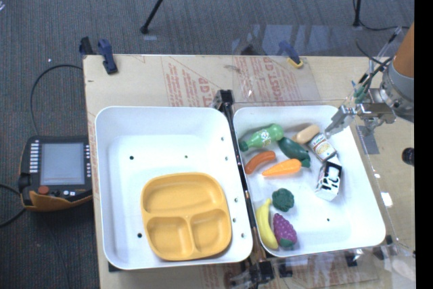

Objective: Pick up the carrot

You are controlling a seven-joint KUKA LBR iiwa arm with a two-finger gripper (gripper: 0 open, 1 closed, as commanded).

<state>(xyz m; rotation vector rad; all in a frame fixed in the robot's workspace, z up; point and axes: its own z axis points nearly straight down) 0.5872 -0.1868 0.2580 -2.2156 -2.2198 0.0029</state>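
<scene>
Two shallow white bins side by side: left bin point(108, 145) bearing a yellow plastic three-compartment tray point(186, 216), right bin point(352, 213) crowded with toy food. Grey two-finger gripper point(348, 115) over that bin's upper right rim, well apart from the target; opening impossible to tell from here. Orange tapered plastic carrot point(282, 168) lying flat near the right bin's middle, just beside a reddish-orange sausage-shaped piece point(260, 161) and a dark green cucumber point(293, 149). Best approached from straight above, jaws set across the carrot's narrow width, clear of both neighbours. Red lettering on the brown board point(196, 84) behind the bins upside down, not reliably readable; label on the small tin point(322, 145) too small to read.
</scene>
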